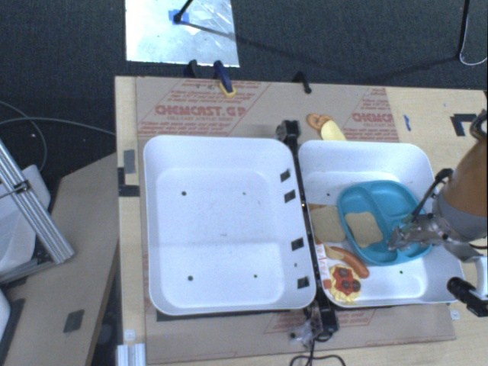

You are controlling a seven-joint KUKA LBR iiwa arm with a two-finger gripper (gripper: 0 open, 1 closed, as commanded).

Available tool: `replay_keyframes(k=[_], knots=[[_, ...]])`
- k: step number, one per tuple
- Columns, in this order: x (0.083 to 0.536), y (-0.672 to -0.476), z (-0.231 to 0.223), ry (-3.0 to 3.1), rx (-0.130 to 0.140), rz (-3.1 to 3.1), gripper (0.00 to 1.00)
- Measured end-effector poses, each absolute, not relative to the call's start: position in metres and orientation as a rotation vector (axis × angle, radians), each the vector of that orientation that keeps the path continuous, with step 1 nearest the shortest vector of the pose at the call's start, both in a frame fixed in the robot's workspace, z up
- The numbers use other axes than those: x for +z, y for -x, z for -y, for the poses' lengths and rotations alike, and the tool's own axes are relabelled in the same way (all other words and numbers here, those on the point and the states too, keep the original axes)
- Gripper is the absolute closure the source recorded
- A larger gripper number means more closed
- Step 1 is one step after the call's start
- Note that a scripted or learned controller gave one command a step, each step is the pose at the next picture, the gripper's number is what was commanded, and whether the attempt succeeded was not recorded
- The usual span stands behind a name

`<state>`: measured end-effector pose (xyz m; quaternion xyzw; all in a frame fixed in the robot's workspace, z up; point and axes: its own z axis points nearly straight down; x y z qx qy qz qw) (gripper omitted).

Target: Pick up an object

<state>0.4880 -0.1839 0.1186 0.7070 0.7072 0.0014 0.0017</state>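
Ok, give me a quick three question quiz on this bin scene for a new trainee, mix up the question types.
1. True or false: the blue dish lies in the left bin.
2. Multiple choice: where is the gripper? A) over the left bin B) at the blue dish's right rim C) above the yellow toy behind the bins
3. Fill in: the arm reaches in from the view's ____.

Key
1. False; it lies in the right bin.
2. B
3. right
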Motion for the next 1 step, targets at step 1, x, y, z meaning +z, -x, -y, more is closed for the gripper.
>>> replay_keyframes(k=[1], knots=[[0.1889,-0.4969,0.1112,-2.207,0.01,-2.231,1.0]])
